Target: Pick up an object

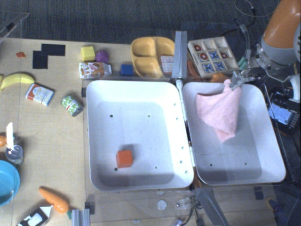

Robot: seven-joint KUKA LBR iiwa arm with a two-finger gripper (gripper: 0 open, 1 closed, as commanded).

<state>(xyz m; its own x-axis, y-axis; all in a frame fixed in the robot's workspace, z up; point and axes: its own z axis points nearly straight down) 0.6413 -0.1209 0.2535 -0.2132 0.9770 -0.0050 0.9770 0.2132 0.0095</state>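
The gripper (233, 82) is clenched on a corner of the pink cloth (219, 113), so the cloth hangs draped into the right bin (270, 171), partly lifted.

A pale tan wooden bench top (51, 140) fills the left and lower part of the scene, seen from above at a slant. Beyond its far edge lies a dark grey-blue ribbed carpet floor (122, 11), running across the whole top of the view. Two flat black rectangular patches (47, 54) mark the bench surface near its far left corner, with a small red square mark (20, 54) just beside them. A thin black cable loop (247, 6) lies on the carpet at upper right. Light is even and soft, with faint shadows.
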